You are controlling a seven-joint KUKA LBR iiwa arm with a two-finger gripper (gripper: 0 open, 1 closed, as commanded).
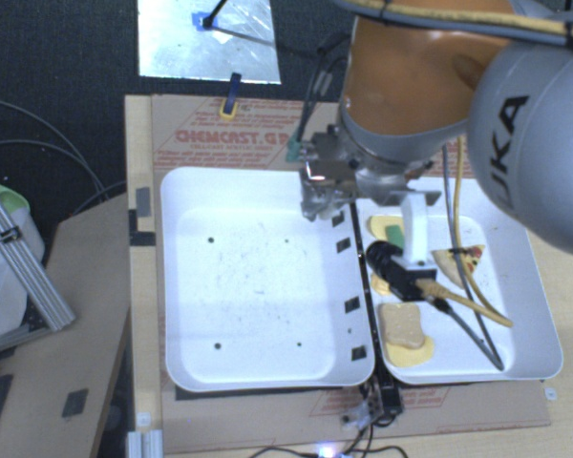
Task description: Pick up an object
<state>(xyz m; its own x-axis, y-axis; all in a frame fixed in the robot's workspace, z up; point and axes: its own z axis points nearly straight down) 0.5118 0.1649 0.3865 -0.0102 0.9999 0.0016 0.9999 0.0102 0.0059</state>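
My gripper [321, 198] hangs over the back end of the divide between the two bins, at the back right corner of the left white bin [186, 256]. Nothing shows in its grasp. The right white bin [540, 337] holds a brown toast-like piece [401, 324] lying on a yellow disc [411, 353] at the front. A pizza slice [458, 258] lies mid-right. A yellow piece with a green block on it [389, 229] lies near the back, partly hidden by the wrist. The large grey and orange arm covers the back of the right bin.
Both bins rest on a cardboard sheet [229, 136] on the bench. A shiny metal plate [205, 27] lies behind it, and a small blue and yellow item [231, 98] sits at the cardboard's back edge. Aluminium framing [19, 256] stands at the far left.
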